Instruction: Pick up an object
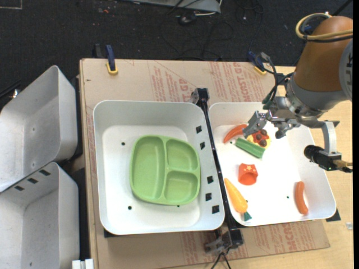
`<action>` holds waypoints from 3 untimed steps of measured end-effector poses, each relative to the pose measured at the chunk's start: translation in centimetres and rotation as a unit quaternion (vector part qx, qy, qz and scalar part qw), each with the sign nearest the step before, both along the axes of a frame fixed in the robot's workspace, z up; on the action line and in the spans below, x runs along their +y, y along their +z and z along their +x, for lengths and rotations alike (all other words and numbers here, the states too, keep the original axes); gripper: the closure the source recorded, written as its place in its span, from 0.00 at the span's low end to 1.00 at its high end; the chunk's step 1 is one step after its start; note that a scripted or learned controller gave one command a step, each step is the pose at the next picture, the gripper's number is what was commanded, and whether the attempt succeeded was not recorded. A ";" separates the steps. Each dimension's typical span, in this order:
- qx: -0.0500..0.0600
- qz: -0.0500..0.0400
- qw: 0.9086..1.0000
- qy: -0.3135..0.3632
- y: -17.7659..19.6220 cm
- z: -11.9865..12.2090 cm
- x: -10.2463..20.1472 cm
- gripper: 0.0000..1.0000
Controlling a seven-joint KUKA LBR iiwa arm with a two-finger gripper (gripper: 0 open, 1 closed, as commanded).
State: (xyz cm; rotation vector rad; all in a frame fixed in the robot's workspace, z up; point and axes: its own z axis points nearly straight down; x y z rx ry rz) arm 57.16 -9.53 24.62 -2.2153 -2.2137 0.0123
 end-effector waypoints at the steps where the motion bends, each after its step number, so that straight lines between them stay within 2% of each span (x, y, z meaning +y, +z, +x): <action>1: -0.006 -0.001 1.000 0.001 0.7 0.2 0.0 0.00; 2: -0.005 -0.001 1.000 0.000 -3.7 0.6 0.1 0.00; 3: -0.004 0.000 1.000 0.000 -9.9 0.0 -0.1 0.00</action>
